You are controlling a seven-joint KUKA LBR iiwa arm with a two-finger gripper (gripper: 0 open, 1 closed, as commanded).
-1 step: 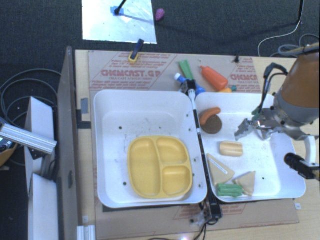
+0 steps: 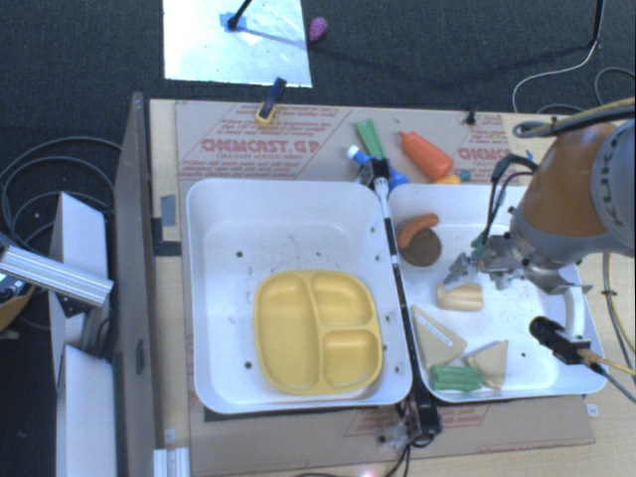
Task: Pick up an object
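My gripper [image 2: 475,268] hangs low in the right bin [image 2: 477,202], its metal fingers just above a pale cream wedge [image 2: 460,297]. Whether the wedge lies between the fingers is hidden by the wrist. A brown round piece [image 2: 422,250] with an orange sausage shape [image 2: 416,230] on top lies to the left of the gripper. Nearer the front are a tan triangular slice [image 2: 437,335], a second tan wedge [image 2: 491,359] and a green piece [image 2: 457,377].
The left bin [image 2: 224,227] holds a yellow divided tray [image 2: 318,329]. Behind the bins on the cardboard lie an orange carrot [image 2: 425,155], a green stick [image 2: 369,137] and a blue item [image 2: 360,155]. The arm's orange band [image 2: 566,182] looms over the right bin's far side.
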